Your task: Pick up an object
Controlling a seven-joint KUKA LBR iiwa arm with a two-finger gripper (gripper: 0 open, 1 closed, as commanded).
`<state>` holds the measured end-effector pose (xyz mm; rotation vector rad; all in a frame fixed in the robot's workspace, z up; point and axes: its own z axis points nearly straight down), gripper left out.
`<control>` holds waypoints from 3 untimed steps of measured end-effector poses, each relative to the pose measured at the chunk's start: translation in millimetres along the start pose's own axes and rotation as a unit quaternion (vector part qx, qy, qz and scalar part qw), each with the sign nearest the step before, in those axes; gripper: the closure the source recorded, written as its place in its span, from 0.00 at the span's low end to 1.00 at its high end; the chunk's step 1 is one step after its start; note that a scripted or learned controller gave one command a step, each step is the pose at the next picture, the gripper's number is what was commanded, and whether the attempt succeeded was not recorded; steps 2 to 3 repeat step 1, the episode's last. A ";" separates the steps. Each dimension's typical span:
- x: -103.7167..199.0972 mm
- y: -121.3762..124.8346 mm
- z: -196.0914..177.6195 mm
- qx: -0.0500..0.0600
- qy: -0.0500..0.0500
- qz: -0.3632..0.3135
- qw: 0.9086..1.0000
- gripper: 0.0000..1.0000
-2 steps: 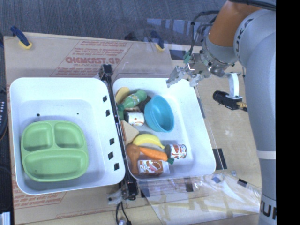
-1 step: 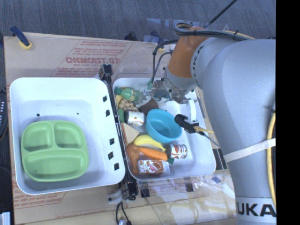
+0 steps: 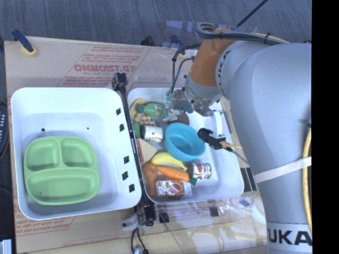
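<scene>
While claw (image 3: 174, 106) hangs low over far end of right white plastic bin (image 3: 233, 168), finger state cannot be told. Small green rounded toy (image 3: 153, 109) just beside; descent best centred, blue bowl (image 3: 184, 141) avoided.

Bench (image 3: 79, 62), topped with printed brown cardboard, carries two shallow white bins side by side: the left bin (image 3: 32, 102) and, touching its right wall, the right bin (image 3: 233, 173); a blue-and-yellow clamp (image 3: 24, 42) sits beyond the left bin's far-left corner.

grey arm (image 3: 265, 115), orange band (image 3: 207, 62), seemingly black cables (image 3: 233, 34)
</scene>
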<state>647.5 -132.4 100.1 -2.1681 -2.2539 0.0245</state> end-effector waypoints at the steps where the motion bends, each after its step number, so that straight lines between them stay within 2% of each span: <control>1: 48.7 -51.3 -94.9 -0.009 -0.001 0.020 1.000 1.00; 3: 48.7 -51.3 -94.9 -0.009 -0.001 0.020 1.000 1.00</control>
